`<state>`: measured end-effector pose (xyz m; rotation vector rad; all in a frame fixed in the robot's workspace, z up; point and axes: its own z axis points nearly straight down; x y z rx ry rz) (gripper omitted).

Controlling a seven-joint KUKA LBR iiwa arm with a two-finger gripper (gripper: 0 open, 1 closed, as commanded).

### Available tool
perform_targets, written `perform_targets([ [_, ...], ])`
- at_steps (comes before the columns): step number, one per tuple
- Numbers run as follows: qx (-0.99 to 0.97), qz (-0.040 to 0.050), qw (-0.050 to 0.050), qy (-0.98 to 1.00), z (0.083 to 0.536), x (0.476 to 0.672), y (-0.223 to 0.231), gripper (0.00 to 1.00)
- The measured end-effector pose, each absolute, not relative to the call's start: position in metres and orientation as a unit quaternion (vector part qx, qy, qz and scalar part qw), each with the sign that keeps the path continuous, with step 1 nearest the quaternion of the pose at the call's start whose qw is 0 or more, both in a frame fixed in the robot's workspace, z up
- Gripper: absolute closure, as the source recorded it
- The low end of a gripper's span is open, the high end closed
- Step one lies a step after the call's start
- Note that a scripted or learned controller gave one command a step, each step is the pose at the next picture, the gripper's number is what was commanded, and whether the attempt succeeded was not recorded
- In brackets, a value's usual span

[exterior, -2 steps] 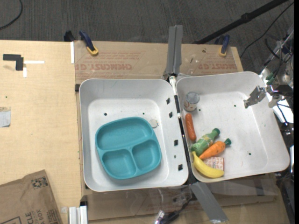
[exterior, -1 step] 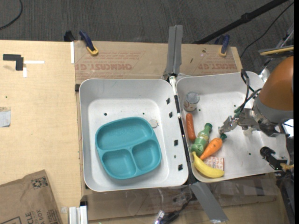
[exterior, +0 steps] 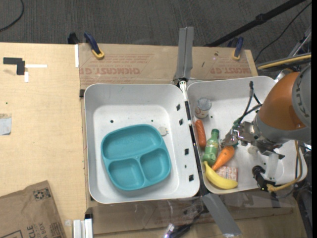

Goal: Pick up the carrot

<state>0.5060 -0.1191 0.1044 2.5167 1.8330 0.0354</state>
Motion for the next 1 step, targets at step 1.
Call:
perform_targets([
  [1,0.764,0.0031,0.007,0.645,0.1083,0.532,-0.0967,0.0],
])
